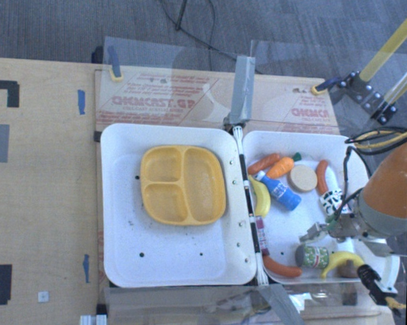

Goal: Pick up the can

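The can is small with a green label and lies on its side near the front of the right bin. My gripper hangs just behind and a little right of the can, under the grey arm with its orange band. Its fingers stand open and nothing is between them. The can lies free, touching a yellow banana on its right.
The right bin also holds a sausage by the front wall, a blue bottle, a carrot, a round wooden disc, another banana and a black-and-white piece. A yellow divided plate sits in the left bin.
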